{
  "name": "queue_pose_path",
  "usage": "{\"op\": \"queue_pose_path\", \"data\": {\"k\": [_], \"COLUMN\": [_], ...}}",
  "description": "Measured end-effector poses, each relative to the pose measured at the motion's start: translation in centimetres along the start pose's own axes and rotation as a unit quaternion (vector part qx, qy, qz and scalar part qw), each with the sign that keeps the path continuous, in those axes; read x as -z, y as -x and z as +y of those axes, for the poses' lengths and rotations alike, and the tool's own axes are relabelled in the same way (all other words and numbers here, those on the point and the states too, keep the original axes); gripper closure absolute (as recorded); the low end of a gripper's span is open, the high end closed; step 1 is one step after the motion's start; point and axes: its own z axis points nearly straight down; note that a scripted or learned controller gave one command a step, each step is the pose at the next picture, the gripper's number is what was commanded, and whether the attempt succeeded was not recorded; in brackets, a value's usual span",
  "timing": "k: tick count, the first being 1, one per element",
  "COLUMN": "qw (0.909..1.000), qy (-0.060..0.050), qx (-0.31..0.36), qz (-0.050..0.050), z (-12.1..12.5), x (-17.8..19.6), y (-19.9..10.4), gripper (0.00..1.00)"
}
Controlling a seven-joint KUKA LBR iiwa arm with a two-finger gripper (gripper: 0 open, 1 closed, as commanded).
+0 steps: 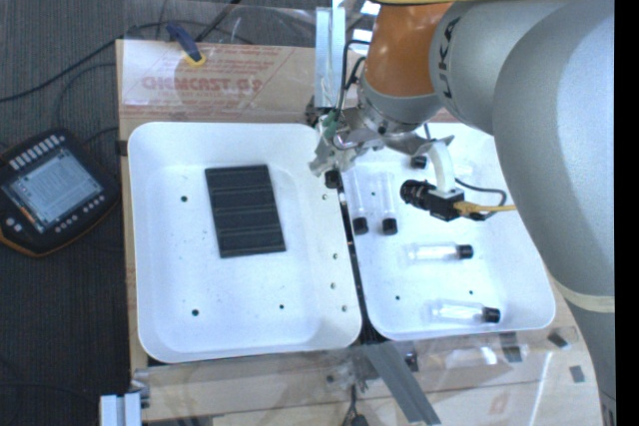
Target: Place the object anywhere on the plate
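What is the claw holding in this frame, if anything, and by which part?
Cannot be told: the claw sits over the seam between the two bins, and nothing is clearly visible in it.

Faded red lettering showing on the cardboard sheet (215, 80) at upper left, too blurred to read, partial "KU" showing on the arm (446, 65)

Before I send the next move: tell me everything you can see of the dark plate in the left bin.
The plate is a flat, dark grey to black rectangle with ridges running across its short width, matte like rubber or plastic. It lies flat on the floor of the left bin, slightly upper-centre, long side running away from the camera and turned a little anticlockwise. Nothing rests on it or touches it besides the bin floor. The end effector hovers near the bins' shared edge, apart from the plate.
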Motion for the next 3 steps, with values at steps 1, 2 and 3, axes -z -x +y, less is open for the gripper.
{"op": "queue_pose_path", "data": {"k": [1, 2, 3], "qw": [0.9997, 0.9885, 0.9424], "qy": [0.000, -0.001, -0.001], "qx": [0.024, 0.151, 0.334], "qz": [0.000, 0.000, 0.001], "z": [-4.7, -4.9, -6.4], "x": [5.1, 3.2, -7.1], "y": [-7.3, -13.6, -21.0], "gripper": [1.00, 1.00, 1.00]}}
